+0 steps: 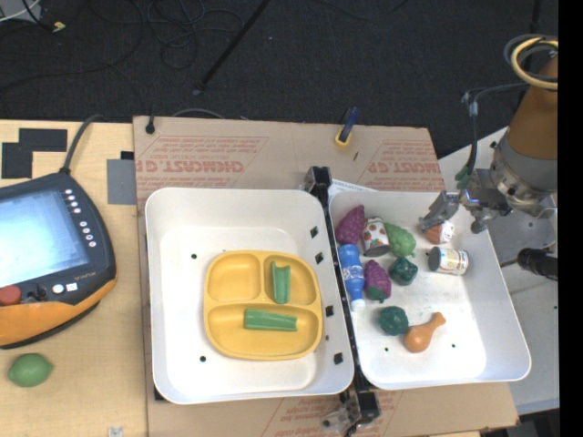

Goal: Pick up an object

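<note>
The gripper [460,209] hangs over the far right corner of the right bin [496,353], its fingers spread apart with nothing between them. Just beneath it lie a small orange-red object [440,233] and a white can [449,260]. The left bin [182,244] holds a yellow divided tray [223,280] with two green pieces.

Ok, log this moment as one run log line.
gripper: over right bin far edge, near small jar | holding: nothing seen | yellow tray: left bin, two green pieces | pick: not yet done
</note>
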